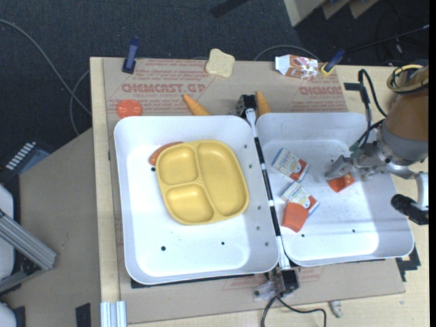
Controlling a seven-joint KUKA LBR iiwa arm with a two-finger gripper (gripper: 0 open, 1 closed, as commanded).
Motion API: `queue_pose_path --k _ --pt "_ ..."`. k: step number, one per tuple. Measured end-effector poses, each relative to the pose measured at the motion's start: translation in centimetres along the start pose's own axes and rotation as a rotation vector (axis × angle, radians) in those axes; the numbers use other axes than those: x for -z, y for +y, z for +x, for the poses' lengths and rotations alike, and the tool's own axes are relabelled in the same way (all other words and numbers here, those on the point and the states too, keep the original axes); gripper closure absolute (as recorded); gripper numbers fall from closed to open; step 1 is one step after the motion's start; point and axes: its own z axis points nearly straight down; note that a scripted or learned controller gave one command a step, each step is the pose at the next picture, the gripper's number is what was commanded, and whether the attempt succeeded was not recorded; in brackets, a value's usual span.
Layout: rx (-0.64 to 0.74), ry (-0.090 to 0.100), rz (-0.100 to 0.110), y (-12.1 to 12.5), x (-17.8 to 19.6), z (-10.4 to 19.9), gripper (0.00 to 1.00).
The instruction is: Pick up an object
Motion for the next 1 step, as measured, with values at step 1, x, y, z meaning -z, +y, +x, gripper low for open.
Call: queue_pose_path --k 1 --pt "0.001 -0.001 -0.007 0.22 1.2 0.07 1.0"
